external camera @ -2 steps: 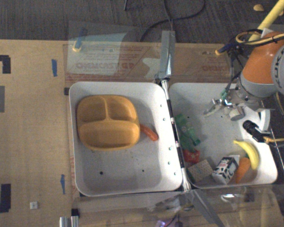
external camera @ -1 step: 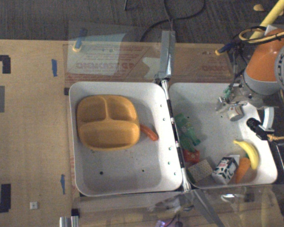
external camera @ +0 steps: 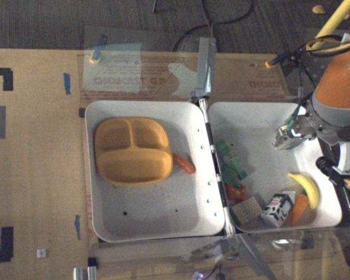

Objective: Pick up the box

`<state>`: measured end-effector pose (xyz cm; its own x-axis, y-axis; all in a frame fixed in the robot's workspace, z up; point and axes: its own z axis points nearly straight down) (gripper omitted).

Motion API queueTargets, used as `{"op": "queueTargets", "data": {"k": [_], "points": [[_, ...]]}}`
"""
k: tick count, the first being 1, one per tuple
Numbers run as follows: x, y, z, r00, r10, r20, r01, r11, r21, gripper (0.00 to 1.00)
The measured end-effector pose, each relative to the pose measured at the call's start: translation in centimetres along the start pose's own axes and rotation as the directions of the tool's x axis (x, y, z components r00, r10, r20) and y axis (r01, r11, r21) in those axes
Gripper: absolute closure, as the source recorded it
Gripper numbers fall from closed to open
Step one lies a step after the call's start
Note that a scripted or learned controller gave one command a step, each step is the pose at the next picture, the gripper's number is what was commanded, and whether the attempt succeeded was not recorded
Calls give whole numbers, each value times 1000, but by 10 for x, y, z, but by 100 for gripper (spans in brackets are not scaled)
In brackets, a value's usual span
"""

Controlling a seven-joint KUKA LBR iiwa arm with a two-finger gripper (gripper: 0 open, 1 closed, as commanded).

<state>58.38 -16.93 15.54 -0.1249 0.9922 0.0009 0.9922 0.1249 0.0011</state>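
The box (external camera: 278, 209) is seen at the near edge of the right bin (external camera: 254, 121), just beside a carrot (external camera: 299, 209) and a banana (external camera: 306, 188). The hand (external camera: 287, 137) is held farther back over the same bin, with nothing in it. Whether it is spread cannot be told. The reaching step seems to be underway. Next, the hand would need to be brought nearer and lowered over the box.

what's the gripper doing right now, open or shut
Two-finger gripper: cannot be told; it hangs above the right white bin, apart from the small white box.
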Motion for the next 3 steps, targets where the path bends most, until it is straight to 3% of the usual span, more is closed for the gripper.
{"op": "queueTargets", "data": {"k": [1, 2, 3], "points": [[0, 0, 0, 1000, 1, 0, -1, 1000, 0, 0], [65, 31, 36, 1000, 29, 0, -29, 1000, 0, 0], [0, 16, 67, 977, 213, 1, -213, 977, -6, 0]]}}
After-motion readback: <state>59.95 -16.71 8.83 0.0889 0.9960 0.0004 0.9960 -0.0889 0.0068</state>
